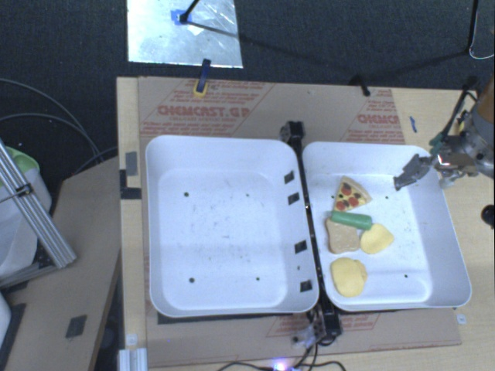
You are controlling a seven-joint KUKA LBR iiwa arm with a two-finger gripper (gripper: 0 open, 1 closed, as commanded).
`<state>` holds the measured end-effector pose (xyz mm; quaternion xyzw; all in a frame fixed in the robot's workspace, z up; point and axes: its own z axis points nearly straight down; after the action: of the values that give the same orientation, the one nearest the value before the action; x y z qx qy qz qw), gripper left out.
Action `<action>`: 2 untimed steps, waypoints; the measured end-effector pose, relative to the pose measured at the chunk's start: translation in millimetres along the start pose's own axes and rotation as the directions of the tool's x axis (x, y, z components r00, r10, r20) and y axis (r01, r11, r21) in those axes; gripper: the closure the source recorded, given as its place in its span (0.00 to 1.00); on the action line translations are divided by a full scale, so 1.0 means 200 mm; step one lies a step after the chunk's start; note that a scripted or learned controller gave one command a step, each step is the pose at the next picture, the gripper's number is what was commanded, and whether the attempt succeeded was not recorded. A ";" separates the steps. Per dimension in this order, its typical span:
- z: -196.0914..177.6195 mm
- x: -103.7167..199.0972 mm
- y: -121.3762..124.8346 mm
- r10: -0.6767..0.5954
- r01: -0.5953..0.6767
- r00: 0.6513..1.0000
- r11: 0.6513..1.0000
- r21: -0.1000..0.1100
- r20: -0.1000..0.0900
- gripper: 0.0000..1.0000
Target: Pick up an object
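Note:
The right bin (433, 238) holds a toy pizza slice (351, 195), a green cylinder (349, 219), a tan bread-shaped piece (343, 238), and two yellow pieces, one (377, 239) beside the bread and one (349, 276) nearer the front. My gripper (408, 173) hangs over the bin's upper right part, to the right of the pizza slice and apart from every object. Nothing shows between its grey fingers.
The left bin (155, 207) lies beside the right one, with black clips along the shared divider (303, 230). Cardboard (255, 107) lies under both bins. A metal frame (31, 215) stands at the far left and a silver sheet (184, 22) lies beyond the bench.

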<state>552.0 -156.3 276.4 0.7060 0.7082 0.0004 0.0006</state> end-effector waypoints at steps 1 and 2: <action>0.05 0.39 0.28 -0.010 0.010 1.000 1.000 -0.004 -0.003 0.00; 0.45 0.63 0.02 -0.005 0.005 1.000 1.000 0.010 -0.004 0.00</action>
<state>556.2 -30.8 186.6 0.7042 0.7100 -0.0019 -0.0045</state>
